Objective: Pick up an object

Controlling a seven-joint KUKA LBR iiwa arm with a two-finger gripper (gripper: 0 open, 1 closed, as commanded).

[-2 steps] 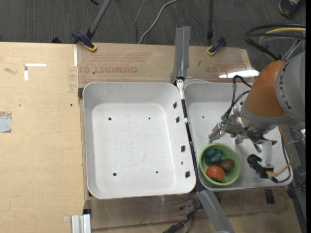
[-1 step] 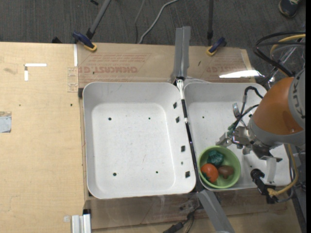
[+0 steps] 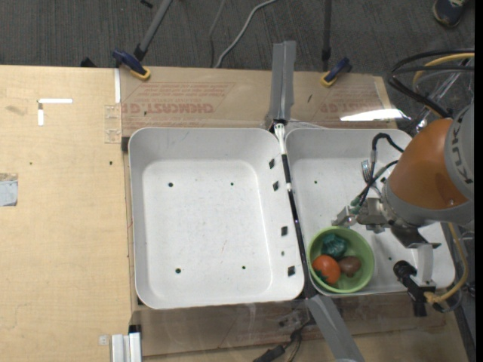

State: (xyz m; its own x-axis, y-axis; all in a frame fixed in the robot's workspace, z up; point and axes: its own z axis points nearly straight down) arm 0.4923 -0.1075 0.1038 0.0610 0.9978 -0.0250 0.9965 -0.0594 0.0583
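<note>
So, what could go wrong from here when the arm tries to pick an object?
1. The green bowl sits in the right bin's near-left corner, close to both walls, so the descending arm may strike a wall or the bowl's rim.
2. The orange item, the dark green item and the brown item are crowded inside the bowl; a grasp could catch two, or slip and lift the bowl instead.

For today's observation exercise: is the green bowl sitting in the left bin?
No, the green bowl sits in the right bin, at its near left corner.
</note>
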